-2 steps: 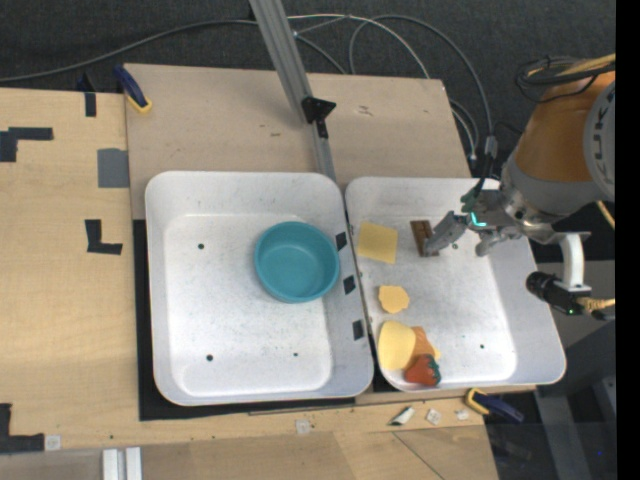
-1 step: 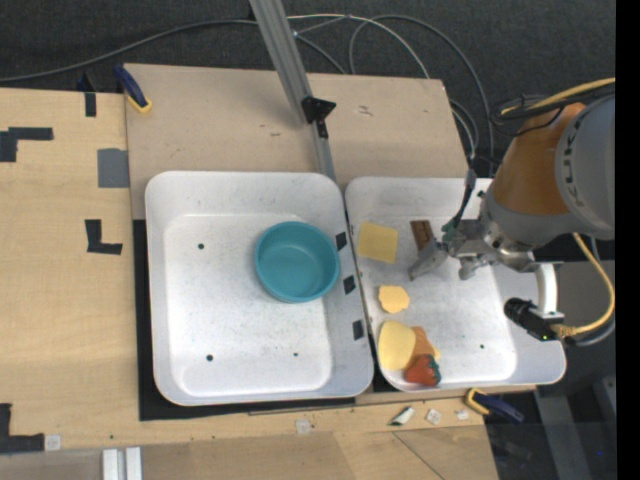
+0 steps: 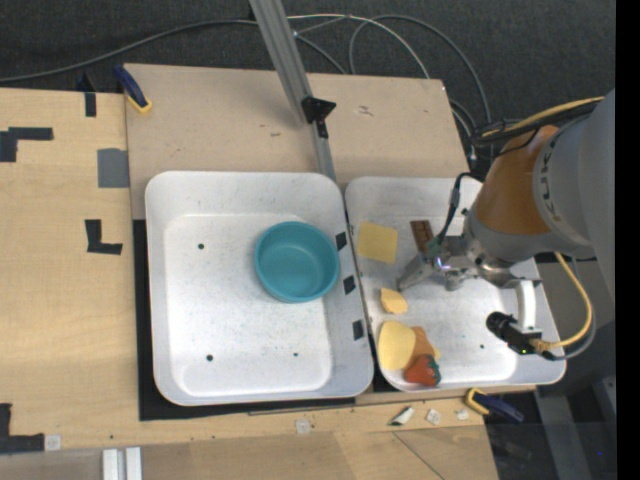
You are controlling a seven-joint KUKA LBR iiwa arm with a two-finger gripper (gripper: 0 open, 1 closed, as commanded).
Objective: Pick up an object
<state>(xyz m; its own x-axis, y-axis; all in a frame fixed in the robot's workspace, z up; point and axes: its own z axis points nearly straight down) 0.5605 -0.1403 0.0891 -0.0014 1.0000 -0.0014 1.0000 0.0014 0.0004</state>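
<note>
The left bin (image 3: 180, 368) holds a teal bowl (image 3: 295, 260), sitting toward its right wall. The right bin (image 3: 500, 368) holds a pale yellow square (image 3: 377, 242) near its upper left, a brown strip (image 3: 421, 235) just right of that square, a small yellow wedge (image 3: 393, 302) below the square, and a yellow lump (image 3: 396, 345) touching an orange and red piece (image 3: 424, 364) at the bin's front left corner. The tool (image 3: 425, 266) hangs over the right bin, just right of the square and above the wedge, touching neither as far as can be seen. Whether its fingers are spread or closed cannot be told; the brown strip is partly hidden behind it.
</note>
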